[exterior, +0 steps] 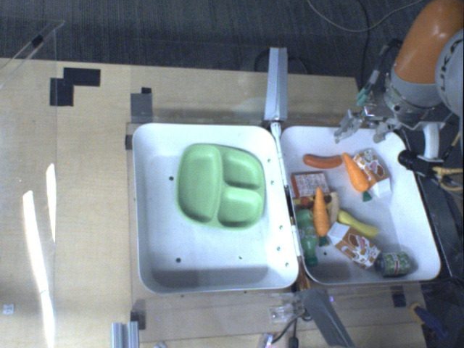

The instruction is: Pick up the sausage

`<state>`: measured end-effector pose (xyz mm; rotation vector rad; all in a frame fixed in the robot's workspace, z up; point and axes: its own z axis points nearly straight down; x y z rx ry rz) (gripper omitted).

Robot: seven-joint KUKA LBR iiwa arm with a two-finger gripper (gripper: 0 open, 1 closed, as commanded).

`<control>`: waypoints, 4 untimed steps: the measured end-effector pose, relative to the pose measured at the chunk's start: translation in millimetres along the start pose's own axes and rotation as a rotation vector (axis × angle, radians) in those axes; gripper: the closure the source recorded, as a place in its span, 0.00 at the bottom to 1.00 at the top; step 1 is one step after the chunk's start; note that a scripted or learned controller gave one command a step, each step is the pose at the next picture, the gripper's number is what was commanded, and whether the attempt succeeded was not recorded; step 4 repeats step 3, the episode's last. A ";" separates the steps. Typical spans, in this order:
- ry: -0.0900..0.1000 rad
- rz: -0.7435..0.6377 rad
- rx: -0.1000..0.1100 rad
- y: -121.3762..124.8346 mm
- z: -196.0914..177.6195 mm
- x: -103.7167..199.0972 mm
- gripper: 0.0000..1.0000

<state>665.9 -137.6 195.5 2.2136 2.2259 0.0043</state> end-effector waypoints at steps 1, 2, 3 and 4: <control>-0.001 -0.174 -0.005 4.9 98.1 26.6 0.00; 0.000 -0.176 -0.009 7.0 87.0 28.0 1.00; -0.001 -0.758 -0.005 5.7 -20.2 112.4 1.00; -0.001 -0.758 -0.005 5.7 -20.2 112.4 1.00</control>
